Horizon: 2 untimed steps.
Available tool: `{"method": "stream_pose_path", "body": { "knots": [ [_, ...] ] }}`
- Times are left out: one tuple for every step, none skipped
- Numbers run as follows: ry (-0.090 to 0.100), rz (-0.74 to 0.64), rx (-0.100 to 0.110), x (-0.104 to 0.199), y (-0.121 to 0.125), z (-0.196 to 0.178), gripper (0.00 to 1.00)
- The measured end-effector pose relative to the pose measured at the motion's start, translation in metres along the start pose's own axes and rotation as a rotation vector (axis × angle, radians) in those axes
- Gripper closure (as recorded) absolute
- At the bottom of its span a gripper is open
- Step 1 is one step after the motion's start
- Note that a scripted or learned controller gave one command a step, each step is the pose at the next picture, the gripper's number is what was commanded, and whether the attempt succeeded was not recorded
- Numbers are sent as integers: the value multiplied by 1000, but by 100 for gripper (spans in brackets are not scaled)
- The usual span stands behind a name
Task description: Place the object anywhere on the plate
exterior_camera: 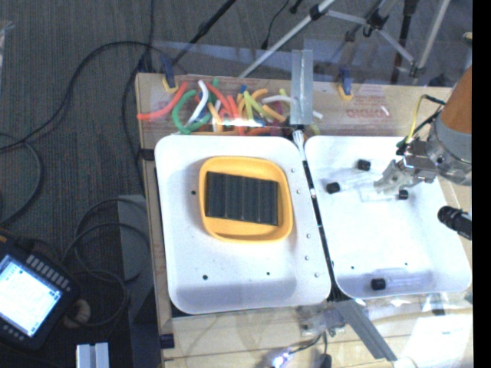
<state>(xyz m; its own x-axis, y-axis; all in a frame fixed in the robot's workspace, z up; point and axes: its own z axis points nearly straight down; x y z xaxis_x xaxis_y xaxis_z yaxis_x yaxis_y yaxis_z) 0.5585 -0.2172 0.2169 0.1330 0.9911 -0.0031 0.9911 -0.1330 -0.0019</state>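
Note:
A dark grey ribbed rectangular object point(242, 198) lies flat in the middle of the yellow plate point(245, 164), which sits in the left bin point(184, 274). My gripper point(393, 178) hangs low over the far part of the right bin point(391, 244), well to the right of the plate and apart from the object. Nothing shows in its grasp. The arm's orange band is at the right edge of the view.
Small black pieces point(332, 187) and a clear tube point(395, 280) lie scattered in the right bin, some close to the gripper. A bundle of coloured tubes point(222, 107) lies behind the bins. A metal post point(302, 90) stands at the back between them.

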Motion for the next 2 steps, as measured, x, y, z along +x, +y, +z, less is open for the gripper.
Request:
{"method": "stream_pose_path", "body": {
  "knots": [
    [3, -182, 1, 54, -35, 35, 100],
    [3, -457, 0, 133, -53, 7, 100]
  ]
}}
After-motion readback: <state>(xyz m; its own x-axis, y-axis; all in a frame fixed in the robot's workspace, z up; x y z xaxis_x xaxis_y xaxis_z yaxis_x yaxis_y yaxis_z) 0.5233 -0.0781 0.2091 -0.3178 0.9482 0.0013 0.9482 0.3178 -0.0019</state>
